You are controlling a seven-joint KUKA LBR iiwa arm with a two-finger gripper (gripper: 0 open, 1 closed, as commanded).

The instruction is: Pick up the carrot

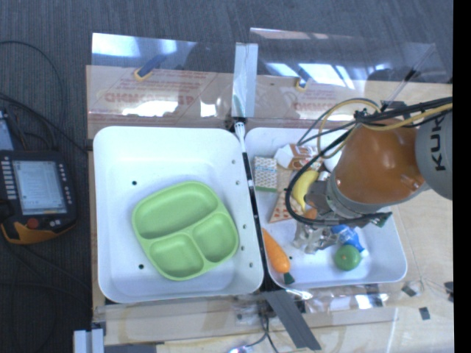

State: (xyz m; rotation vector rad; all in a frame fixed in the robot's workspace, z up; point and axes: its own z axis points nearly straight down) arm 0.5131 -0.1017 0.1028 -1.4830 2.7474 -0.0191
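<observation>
The gripper (pixel 313 240) hangs low in the right bin (pixel 390 271) beside a green ball (pixel 347 258), its grip impossible to judge, while the carrot (pixel 276 255) lies apart at that bin's near-left wall, long axis slanting, green tip toward the front edge.

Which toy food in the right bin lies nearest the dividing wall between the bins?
The orange carrot, lying slantwise against the left wall; the banana and green ball sit farther right.
</observation>
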